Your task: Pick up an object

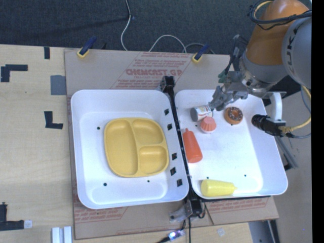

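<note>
You've got the left bin [81, 135] holding a yellow divided plate [135, 147]. In the right bin [263, 171] there's an orange carrot [192, 146] by the divider, a yellow lemon-ish piece [217, 188] near the front, a pink cupcake [207, 125] and a brown donut [233, 115]. Gripper [218, 103] hovers just over the cupcake; can't tell its state.

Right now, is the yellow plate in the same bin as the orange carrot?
No, the yellow plate lies in the left bin, while the orange carrot lies in the right bin.
</note>
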You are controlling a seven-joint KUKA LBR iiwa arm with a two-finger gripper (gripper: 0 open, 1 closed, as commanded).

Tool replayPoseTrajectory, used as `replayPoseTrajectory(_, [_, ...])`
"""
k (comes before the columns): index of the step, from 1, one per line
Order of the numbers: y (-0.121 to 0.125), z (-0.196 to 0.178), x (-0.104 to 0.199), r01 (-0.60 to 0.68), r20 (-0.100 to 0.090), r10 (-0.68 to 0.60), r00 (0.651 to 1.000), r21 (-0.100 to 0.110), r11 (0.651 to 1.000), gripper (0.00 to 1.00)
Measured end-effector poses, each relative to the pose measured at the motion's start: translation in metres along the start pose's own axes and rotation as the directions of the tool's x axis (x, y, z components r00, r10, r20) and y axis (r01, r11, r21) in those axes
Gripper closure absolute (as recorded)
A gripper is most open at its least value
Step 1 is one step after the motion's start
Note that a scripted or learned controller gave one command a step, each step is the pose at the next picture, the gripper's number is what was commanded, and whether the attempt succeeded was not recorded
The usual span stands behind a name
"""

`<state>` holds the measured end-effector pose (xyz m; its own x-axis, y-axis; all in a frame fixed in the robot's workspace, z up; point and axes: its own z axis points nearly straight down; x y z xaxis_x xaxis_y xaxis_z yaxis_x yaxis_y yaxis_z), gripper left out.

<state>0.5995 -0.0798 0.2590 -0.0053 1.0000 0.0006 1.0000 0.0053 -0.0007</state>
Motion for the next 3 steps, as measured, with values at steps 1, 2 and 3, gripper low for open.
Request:
replayPoseTrajectory(1, [0.012, 0.018, 0.052, 0.001, -0.001, -0.001, 1.0, 0.003, 1.0, 1.0])
replayPoseTrajectory(2, [0.023, 0.032, 0.099, 0.0, 0.0, 0.0, 1.0, 0.001, 1.0, 1.0])
replayPoseTrajectory(3, [0.03, 0.028, 0.148, 0.001, -0.001, -0.001, 1.0, 0.0, 1.0, 1.0])
